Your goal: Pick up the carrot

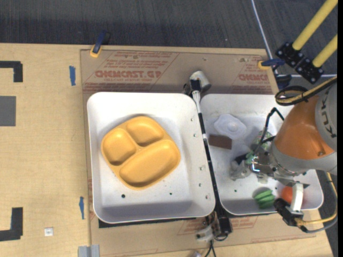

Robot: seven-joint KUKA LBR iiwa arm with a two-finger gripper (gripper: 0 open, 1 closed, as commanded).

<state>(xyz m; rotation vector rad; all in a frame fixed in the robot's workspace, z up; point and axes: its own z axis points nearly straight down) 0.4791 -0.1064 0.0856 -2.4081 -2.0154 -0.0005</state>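
Left half of the frame: bare bench [43, 143] with black corner marks and blue tape tabs. Left of centre: the left bin [102, 197], holding a yellow three-compartment plate [140, 151] that lies tilted across its floor; nothing rests in the compartments.

Centre: the shared rim where the two bins meet, with a small white fitting [197, 81] at its upper end.

Right of centre: the right bin [230, 205]. In its upper part lies a clear, pale plastic piece [230, 126]; just below it, a dark brown block [220, 141]. Lower down, a green ridged item [263, 197] lies near the bin's front wall.

Lower right: the carrot [288, 195], of which an orange end is visible, just right of the green item and partly covered by my own wrist hardware. My gripper [252, 165] hangs over the middle of this bin, up and left of the carrot. Whether my jaws are spread or pressed together I cannot tell; my orange-banded arm [303, 138] hides much of them.

Handling, as a judgement: the carrot looks like a light, rigid toy with a smooth, possibly slippery skin and a taper. I would grip across its thicker middle, jaws square to its long axis, keeping clear of the green item and the wall.
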